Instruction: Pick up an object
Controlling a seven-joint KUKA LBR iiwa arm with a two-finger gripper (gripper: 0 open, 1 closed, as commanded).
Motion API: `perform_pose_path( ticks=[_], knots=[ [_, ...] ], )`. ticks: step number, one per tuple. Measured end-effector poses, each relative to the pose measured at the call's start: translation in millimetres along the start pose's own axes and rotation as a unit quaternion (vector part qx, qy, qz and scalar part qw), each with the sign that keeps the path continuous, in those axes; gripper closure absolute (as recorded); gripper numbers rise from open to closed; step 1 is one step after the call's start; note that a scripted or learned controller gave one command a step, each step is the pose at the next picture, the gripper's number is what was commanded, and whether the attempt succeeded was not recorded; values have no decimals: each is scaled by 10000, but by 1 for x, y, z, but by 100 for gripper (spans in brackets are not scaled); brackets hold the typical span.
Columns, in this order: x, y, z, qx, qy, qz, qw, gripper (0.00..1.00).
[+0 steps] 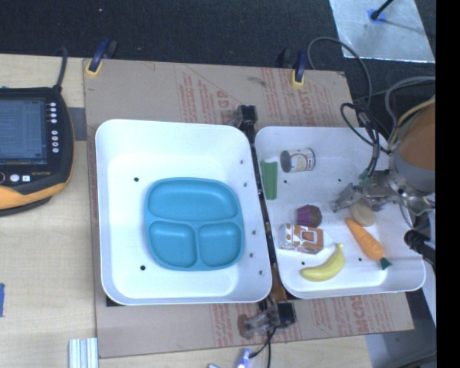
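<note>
Gripper [358, 196] sits low over right bin [330, 286], near its right side; fingers splayed open, nothing between them. Carrot [366, 241] lies just below it, long axis diagonal, green end pointing lower right. Banana [325, 265] curves along the front wall. Can [297, 160] lies on its side at the back. Blue tray [193, 222] in left bin [119, 148].

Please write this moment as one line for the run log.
gripper: over right bin, beside carrot | hold: none seen | right bin: banana, can, purple item | left bin: blue tray
</note>
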State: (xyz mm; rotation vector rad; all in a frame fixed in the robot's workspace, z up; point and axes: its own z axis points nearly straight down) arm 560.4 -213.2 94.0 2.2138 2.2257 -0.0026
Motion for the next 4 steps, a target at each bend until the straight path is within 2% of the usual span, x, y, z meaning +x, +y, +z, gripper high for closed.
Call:
perform_pose_path(
  ticks=[1,2,3,4],
  knots=[
    [1,-58,2,23,12,-3,10000,0],
    [0,-57,-8,26,3,-22,10000,100],
    [84,-16,2,11,9,-21,10000,100],
    [156,3,-114,10,20,1,10000,100]
  ],
)
